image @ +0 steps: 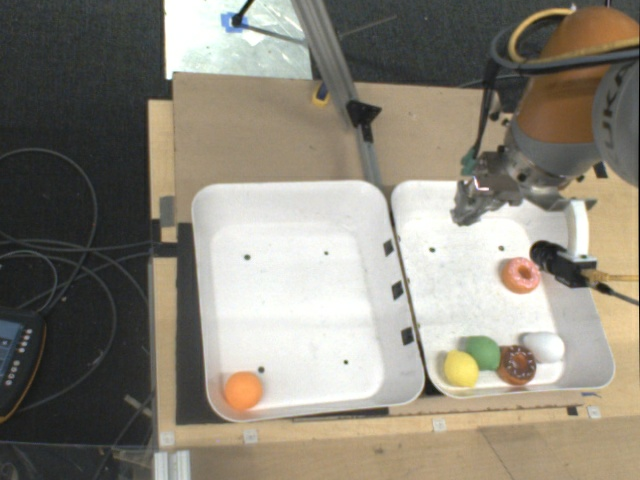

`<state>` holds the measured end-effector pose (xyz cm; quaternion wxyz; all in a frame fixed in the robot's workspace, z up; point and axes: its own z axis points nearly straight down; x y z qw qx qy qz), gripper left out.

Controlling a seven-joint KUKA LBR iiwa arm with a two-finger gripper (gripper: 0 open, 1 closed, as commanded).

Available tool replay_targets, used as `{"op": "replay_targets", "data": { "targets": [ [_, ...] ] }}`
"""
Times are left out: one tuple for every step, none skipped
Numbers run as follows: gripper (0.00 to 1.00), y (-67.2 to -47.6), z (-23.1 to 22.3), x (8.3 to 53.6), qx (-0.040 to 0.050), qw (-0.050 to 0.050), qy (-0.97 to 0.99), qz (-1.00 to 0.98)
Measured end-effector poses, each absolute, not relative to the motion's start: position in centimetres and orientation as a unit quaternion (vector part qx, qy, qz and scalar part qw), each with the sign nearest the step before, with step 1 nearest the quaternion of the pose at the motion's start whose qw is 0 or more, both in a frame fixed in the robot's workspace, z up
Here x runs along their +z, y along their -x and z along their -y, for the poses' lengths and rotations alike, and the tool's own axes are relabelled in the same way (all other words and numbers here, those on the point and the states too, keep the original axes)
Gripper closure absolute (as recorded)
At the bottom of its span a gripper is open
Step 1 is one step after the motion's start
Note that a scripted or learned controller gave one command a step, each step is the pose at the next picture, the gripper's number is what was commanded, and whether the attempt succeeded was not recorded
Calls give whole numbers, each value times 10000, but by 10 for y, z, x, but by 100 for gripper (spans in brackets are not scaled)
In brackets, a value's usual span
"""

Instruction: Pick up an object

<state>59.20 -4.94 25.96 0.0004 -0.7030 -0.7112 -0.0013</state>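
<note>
Poised high over the far end of the right bin [420, 268], tool [468, 211] apparently bare; too small and shadowed to tell how wide. Nearest candidate: pink doughnut [520, 275], nearer the camera than the tool and apart from it. Huddled against that bin's near wall, probably rolled there: yellow ball [460, 368], green ball [483, 350], chocolate doughnut [517, 365], white egg [543, 346]. Alone in the left bin [290, 208]: orange ball [242, 390]. Nothing grasped yet.
</note>
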Motion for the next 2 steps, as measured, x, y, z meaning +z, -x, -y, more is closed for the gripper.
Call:
{"op": "replay_targets", "data": {
  "targets": [
    [100, -590, -9, 244, -11, 9, 7031, 7111],
    [100, -582, -62, 249, -14, 6, 7031, 7111]
  ]
}}
